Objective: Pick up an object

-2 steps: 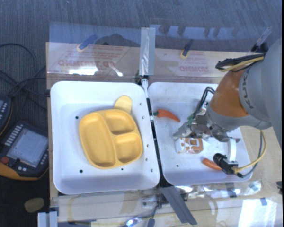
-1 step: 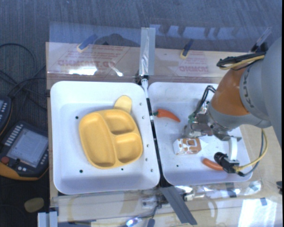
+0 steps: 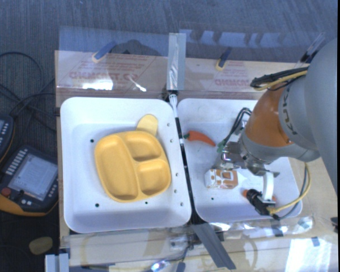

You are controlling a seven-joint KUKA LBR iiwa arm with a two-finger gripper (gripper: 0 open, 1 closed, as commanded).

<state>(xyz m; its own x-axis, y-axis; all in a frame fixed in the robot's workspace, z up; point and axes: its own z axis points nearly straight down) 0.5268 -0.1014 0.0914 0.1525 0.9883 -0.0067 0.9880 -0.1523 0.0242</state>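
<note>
Gripper (image 3: pixel 229 162) above small orange-white object (image 3: pixel 222 178); grip unclear; no writing legible.

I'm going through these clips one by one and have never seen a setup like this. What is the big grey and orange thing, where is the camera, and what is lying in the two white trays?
The grey and orange shape is a robot arm reaching in from the right. The single camera sits above the bench and looks down at a slant.

Its end effector is low over the right bin, close above a small white and orange object. Whether it grips anything is not clear from here.

The same bin also holds an orange carrot-like piece.

The left bin holds a yellow divided plate with three compartments, and a small yellow piece at its upper edge.

The gadgets on the floor at far left look like handheld controllers with cables.
</note>
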